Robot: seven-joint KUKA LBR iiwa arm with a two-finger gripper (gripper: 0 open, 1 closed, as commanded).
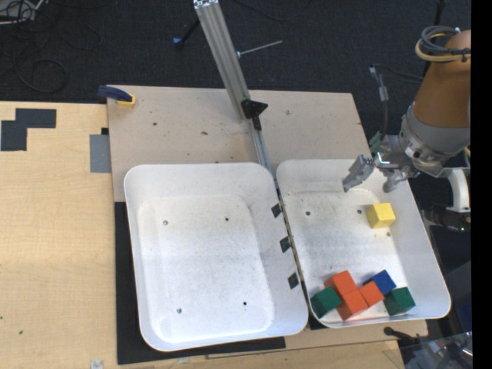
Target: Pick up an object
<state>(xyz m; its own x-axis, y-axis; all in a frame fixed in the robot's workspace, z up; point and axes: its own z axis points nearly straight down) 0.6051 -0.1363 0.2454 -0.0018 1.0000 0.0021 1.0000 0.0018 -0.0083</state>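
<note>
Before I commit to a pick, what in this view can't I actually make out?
- Block cluster in the right bin: the orange, green and blue blocks touch and overlap, so the count and which rests on which are unclear.
- Gripper: from this slanted view, its height above the bin floor cannot be judged.
- Yellow block: too small to tell whether it lies flat or tilted.
- Arm: cut off at the right.
</note>
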